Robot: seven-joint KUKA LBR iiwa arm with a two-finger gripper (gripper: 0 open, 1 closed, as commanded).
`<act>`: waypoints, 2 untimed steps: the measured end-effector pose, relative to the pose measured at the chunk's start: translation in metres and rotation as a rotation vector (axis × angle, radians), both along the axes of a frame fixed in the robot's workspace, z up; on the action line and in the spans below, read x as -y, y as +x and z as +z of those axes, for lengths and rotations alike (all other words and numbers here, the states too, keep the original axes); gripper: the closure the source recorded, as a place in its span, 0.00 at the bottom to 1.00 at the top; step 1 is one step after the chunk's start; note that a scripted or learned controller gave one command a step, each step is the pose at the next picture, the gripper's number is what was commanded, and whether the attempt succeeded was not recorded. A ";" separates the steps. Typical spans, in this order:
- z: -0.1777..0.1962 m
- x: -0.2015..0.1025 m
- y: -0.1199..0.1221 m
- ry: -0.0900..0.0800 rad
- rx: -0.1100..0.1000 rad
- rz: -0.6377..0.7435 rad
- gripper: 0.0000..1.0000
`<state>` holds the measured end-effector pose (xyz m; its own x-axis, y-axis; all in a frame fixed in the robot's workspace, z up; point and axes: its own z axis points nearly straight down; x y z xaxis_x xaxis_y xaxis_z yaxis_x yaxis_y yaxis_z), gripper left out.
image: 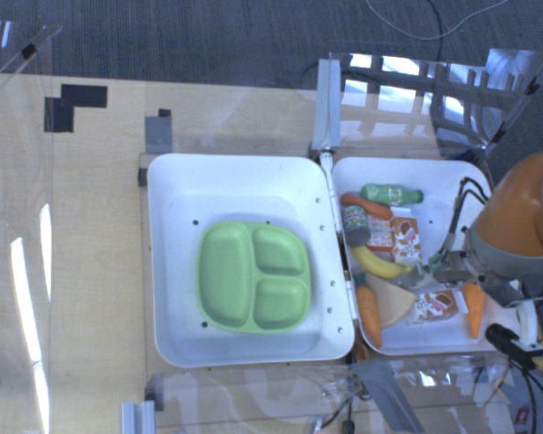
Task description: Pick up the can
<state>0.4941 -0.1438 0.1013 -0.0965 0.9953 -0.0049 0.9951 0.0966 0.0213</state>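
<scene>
The can (356,225) is a small dark cylinder with a greenish-grey label, lying on its side at the right bin's (452,169) left wall (carrot above, banana (377,261) just below). End effector (437,267) is low mid-bin; can't tell its opening.

The can (355,225), seemingly dark-labelled, lies by the right bin's left wall.

I am viewing an evenly, brightly lit scene in which glare streaks are showing on the clear panel (27,269) at left, the white bins (244,174) are looking slightly washed out, and detail is reading soft throughout.
</scene>
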 end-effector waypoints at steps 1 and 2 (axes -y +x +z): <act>-0.012 -0.013 -0.003 0.000 -0.008 -0.067 0.00; -0.012 -0.017 -0.003 0.006 -0.008 -0.279 0.00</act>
